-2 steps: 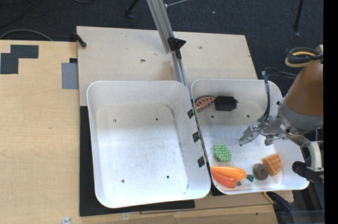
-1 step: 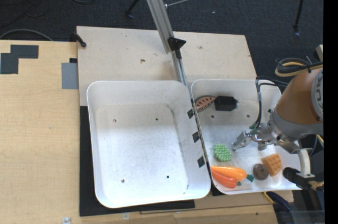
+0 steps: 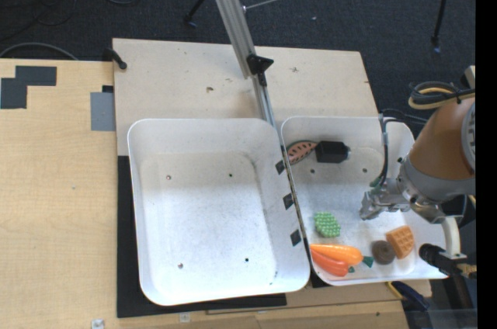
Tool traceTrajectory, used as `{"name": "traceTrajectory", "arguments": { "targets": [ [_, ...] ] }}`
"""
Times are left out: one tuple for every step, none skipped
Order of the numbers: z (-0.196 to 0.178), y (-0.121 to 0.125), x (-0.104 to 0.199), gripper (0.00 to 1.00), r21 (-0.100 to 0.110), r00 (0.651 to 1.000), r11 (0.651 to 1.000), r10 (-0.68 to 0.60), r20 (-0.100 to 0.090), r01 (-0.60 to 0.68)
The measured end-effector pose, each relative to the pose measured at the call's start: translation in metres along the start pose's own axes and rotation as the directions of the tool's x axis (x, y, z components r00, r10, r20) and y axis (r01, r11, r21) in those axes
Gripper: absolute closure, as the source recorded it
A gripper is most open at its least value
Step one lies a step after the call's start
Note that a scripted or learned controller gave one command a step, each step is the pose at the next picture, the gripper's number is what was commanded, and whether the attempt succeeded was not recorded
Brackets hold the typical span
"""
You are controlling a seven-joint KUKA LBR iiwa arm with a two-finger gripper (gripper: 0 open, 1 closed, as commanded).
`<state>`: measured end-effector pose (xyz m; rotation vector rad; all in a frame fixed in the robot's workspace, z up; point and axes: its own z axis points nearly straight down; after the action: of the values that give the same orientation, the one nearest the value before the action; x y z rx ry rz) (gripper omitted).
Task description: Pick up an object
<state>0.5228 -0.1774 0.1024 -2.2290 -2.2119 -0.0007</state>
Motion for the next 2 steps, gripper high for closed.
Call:
{"name": "traceTrajectory", "arguments": {
  "targets": [
    [-0.050,-0.004,-0.011,1.00,-0.002,1.000,1.000,0.000,0.002,0.000],
    [-0.113,-0.003,-0.007,1.00,-0.005,1.000,1.000,-0.009,0.002,0.009]
  ]
}}
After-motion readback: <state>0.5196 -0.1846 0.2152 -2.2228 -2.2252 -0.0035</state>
